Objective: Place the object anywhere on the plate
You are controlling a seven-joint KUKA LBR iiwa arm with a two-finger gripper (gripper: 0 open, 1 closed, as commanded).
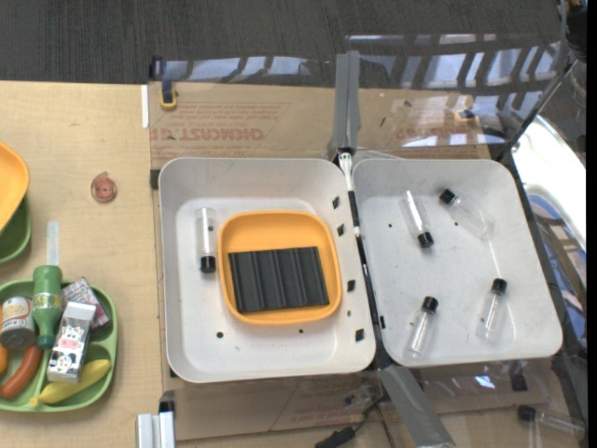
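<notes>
An orange plate lies in the middle of the left bin. A dark grey ridged block rests flat on the plate and covers most of it. A clear vial with a black cap lies in the left bin, just left of the plate. In the right bin several more clear black-capped vials lie scattered: two near the back and two near the front.
On the wooden bench to the left stand a green tray of toy food, an orange bowl at the frame's edge and a small pink disc. Flat cardboard lies behind the bins.
</notes>
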